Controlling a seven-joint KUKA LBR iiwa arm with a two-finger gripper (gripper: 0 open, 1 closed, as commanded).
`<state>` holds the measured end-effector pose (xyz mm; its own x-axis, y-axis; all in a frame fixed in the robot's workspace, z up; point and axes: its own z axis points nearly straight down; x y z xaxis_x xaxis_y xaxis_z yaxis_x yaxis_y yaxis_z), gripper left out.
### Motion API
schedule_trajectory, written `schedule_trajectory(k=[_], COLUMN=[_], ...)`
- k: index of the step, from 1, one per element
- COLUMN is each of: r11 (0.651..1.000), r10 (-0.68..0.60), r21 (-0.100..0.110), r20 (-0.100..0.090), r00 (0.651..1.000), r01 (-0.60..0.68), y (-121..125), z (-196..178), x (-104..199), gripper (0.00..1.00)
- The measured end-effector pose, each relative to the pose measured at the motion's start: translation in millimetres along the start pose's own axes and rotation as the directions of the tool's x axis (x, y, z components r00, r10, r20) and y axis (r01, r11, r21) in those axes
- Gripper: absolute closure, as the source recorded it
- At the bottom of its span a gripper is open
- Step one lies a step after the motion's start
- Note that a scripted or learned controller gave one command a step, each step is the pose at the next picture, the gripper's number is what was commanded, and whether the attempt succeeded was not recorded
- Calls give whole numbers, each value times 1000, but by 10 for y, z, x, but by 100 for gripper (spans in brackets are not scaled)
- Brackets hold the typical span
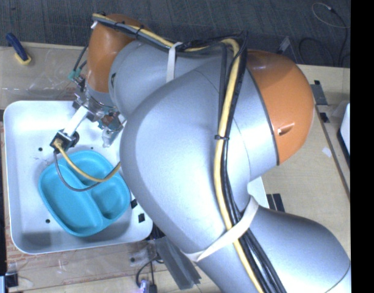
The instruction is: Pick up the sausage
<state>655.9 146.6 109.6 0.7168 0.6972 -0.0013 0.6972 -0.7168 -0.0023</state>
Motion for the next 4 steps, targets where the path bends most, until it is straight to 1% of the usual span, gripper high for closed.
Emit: schedule_trajectory(k=[1,2,3,4], r11=[998,998,992,999], r10=[64,65,123,-47], r21=[-1,-9,-1,7], r20=[-2,-16,1,6], r00=[998,998,992,999], r01=[-64,-65,-123,47], y=[-307,-802,-1111,-1333], z=[-248,115,-248,116], x=[181,-514,-505,-1253], gripper=[0,0,0,0])
